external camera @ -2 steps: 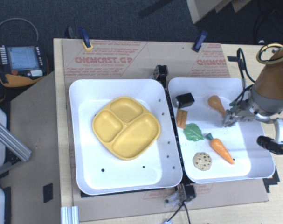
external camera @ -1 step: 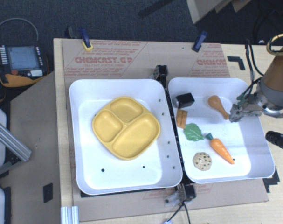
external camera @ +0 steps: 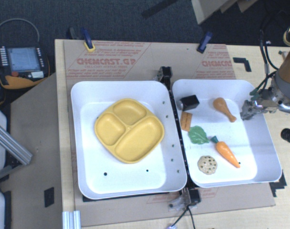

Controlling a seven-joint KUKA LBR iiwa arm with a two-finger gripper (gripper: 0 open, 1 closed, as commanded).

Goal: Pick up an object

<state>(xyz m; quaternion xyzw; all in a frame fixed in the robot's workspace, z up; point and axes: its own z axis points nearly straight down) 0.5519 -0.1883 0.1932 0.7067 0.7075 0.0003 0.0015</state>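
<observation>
1. End effector [external camera: 248,109] is hovering at the right bin's [external camera: 264,142] right rim; can't tell its state.
2. Drumstick [external camera: 224,109] is lying just left of it, apart.
3. Carrot [external camera: 227,153], green leaf [external camera: 198,135], cookie [external camera: 207,164] are sitting in the same bin.
4. Yellow divided plate [external camera: 129,136] is resting in left bin [external camera: 87,128].

Two white bins: left bin [external camera: 82,142], right bin [external camera: 264,142]. Left one has 1 yellow divided plate [external camera: 129,130], 3 sections in it. Right one has 6 items: 1 black block [external camera: 188,101], 1 tan block [external camera: 186,121], 1 drumstick [external camera: 224,109], 1 green leaf [external camera: 198,135], 1 carrot [external camera: 227,154], 1 cookie [external camera: 207,164]. Also 2 blue clamps at the board's far edge, approx: one [external camera: 88,39], another [external camera: 204,42].
</observation>
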